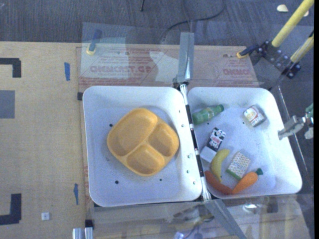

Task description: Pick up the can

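Two white bins are sitting side by side on the worktop (40,148). The left bin (94,183) is holding one yellow divided plate (143,141). The right bin (286,176) is carrying six things: one can (254,115) lying near the far right corner, one green bottle (207,114) on its side at the far left, one black-and-white carton (214,141), one banana (219,163), one small patterned box (239,164) and one carrot (246,181) near the front edge. The gripper (293,128) is hanging at the right rim of the right bin, apart from the can and to its right, nothing visibly caught in it; how far its fingers are standing open cannot be told.
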`<state>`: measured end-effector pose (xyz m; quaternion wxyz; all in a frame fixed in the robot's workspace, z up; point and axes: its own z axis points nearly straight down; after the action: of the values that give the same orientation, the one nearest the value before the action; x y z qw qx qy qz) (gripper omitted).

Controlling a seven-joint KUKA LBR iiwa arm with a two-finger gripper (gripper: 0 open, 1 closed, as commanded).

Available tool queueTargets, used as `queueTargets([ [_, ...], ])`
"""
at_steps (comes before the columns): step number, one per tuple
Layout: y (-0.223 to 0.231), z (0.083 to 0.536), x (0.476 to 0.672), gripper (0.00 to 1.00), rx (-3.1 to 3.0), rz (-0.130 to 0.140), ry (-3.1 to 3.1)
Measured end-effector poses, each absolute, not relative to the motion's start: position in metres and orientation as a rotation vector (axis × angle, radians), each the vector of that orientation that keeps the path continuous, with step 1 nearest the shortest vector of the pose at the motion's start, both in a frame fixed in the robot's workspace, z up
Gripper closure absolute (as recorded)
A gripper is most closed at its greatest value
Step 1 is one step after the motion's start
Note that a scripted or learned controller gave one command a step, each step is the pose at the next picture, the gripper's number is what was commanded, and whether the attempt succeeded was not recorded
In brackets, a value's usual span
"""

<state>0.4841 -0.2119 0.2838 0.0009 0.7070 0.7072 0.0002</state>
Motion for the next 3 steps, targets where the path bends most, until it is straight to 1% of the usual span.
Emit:
queueTargets([
  [1, -0.223, 0.168, 0.578, 0.00, 2.311, 0.001, 2.126],
  [2, -0.209, 0.095, 0.616, 0.00, 2.271, 0.002, 2.169],
  [3, -0.202, 0.087, 0.666, 0.00, 2.456, 0.004, 1.962],
])
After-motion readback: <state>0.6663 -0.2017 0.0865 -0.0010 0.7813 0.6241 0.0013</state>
